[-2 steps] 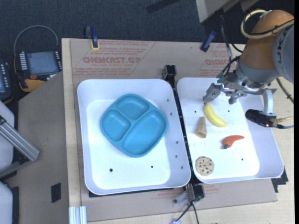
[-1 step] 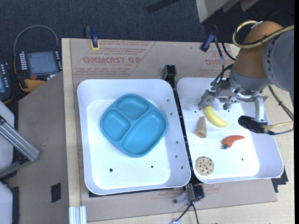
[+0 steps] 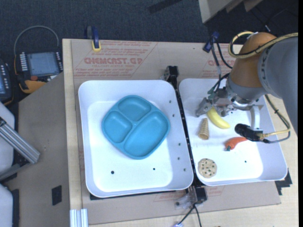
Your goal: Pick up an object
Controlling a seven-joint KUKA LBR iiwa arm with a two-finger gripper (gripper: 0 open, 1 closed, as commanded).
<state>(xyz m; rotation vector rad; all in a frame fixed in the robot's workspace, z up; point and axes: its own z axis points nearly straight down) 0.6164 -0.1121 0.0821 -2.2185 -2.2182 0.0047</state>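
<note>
My gripper (image 3: 215, 109) hangs low over the upper part of the right bin (image 3: 270, 167), open, its grey fingers (image 3: 203, 108) spread apart. A yellow banana (image 3: 219, 119) lies just below it, and the banana's upper end sits between the fingertips, which do not clamp it. An ice-cream cone (image 3: 203, 128) lies to the banana's lower left. An orange-red carrot (image 3: 235, 143) rests to the lower right. A round cookie (image 3: 207, 167) lies near the bin's front edge.
The left bin (image 3: 94, 164) holds a blue divided plate (image 3: 136, 126). A black connector on a yellow cable (image 3: 249, 132) hangs from the arm just above the carrot. The grey arm and its orange band (image 3: 253, 56) cover the right bin's upper right corner.
</note>
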